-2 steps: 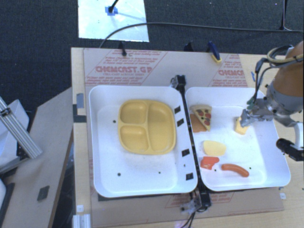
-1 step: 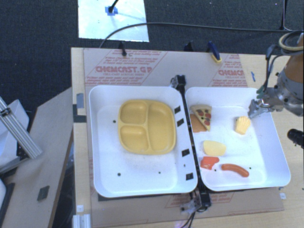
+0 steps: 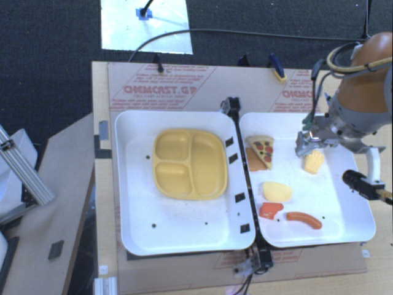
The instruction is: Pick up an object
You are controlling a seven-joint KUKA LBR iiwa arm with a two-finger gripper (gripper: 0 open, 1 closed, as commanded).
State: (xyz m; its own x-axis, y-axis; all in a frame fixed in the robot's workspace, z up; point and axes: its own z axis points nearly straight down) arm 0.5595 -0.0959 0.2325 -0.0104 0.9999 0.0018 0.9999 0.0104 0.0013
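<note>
Yellow tray point(image 3: 187, 165) — left bin point(image 3: 138, 226)

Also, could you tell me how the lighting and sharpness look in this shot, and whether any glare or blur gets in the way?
Camera view: even, soft lighting with faint shadows; the bins look bright but not blown out; the strongest glare sits on the shiny sheet at the top; the yellow tray and toy foods read clearly, though the whole image is slightly soft; the gripper is too blurred and cluttered to read in detail.

Robotics lab: taped bench point(image 3: 184, 82), 2 bins point(image 3: 132, 183), cables point(image 3: 166, 39).
</note>
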